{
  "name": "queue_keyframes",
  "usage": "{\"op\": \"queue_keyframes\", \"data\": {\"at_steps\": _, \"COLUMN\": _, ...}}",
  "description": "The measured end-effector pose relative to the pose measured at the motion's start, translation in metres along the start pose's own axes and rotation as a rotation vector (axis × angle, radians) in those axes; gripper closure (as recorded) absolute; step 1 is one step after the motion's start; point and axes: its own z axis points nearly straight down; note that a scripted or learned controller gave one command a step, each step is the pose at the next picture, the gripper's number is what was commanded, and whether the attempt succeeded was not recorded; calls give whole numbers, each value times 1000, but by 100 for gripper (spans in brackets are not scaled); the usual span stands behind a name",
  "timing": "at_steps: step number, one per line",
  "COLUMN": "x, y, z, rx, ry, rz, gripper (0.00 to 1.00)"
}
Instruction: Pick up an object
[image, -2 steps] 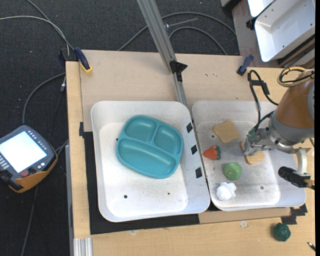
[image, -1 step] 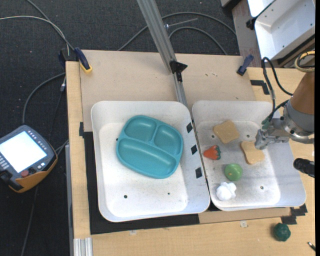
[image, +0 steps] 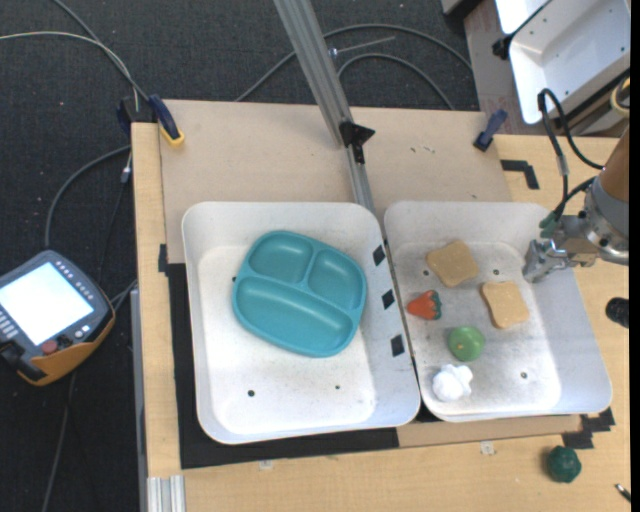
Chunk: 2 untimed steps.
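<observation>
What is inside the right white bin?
Two tan bread pieces, a red pepper, a green apple and a small white object. Nothing is visibly covered.

Counts: two white bins, left bin (image: 215, 400) and right bin (image: 580, 370). One teal divided plate (image: 298, 292) in the left bin. Right bin holds five items: two tan bread-like pieces (image: 453, 263) (image: 504, 304), one red pepper-like piece (image: 425, 306), one green round piece (image: 465, 343), one small white item (image: 452, 383). One dark green ball (image: 563, 463) on the table near its front right corner. Two blue clamps (image: 165, 120) (image: 490, 128) at the table's back edge.
</observation>
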Motion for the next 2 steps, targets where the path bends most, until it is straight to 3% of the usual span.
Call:
{"op": "queue_keyframes", "data": {"at_steps": 1, "x": 0, "y": 2, "z": -54, "rx": -1, "ry": 0, "rz": 0, "gripper": 100}}
{"op": "queue_keyframes", "data": {"at_steps": 2, "x": 55, "y": 5, "z": -58, "rx": 5, "ry": 4, "rz": -4, "gripper": 100}}
